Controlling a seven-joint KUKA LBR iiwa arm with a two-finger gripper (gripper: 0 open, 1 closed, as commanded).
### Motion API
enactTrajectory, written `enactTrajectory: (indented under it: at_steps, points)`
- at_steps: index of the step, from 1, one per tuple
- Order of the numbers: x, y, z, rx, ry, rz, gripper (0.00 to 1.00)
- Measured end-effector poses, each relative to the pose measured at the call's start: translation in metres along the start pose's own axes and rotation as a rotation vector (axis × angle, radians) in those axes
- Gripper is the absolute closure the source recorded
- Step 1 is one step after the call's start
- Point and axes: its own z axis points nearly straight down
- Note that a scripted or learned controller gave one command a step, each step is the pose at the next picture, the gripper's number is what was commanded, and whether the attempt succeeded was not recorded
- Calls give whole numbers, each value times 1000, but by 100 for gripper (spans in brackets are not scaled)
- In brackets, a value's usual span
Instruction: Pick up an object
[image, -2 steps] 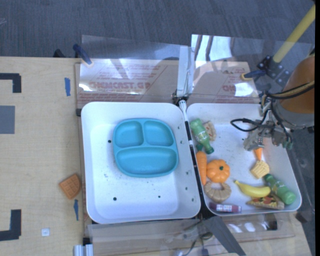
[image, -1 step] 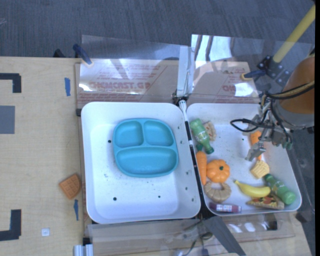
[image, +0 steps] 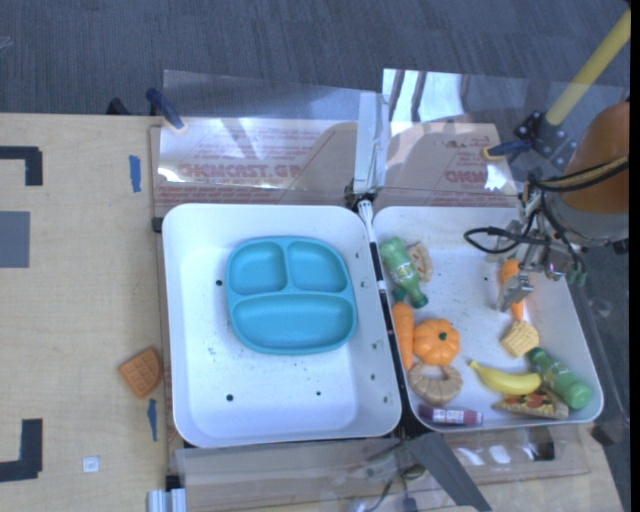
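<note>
Pale wooden bench underfoot, two glossy white bins side by side. Nearest in the right bin (image: 585, 330) lie a pizza slice (image: 532, 405), a small tube (image: 452, 415), a smooth yellow banana (image: 506, 378) and a green bottle (image: 560, 378). Further back, a ridged cracker (image: 519, 339) sits just below the gripper (image: 515, 292), which hangs over the bin with an orange piece (image: 513, 271) right at it; whether the pincer is clenched or released I cannot tell. A round orange pumpkin (image: 437, 340), a carrot (image: 402, 330) and another green bottle (image: 402, 270) line the left wall. Left bin (image: 190, 300): a blue three-section plate (image: 291, 295)
</note>
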Motion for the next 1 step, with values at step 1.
enactTrajectory:
  at_steps: [1]
  points:
    - [-4,1,-15,2,-15,-1,100]
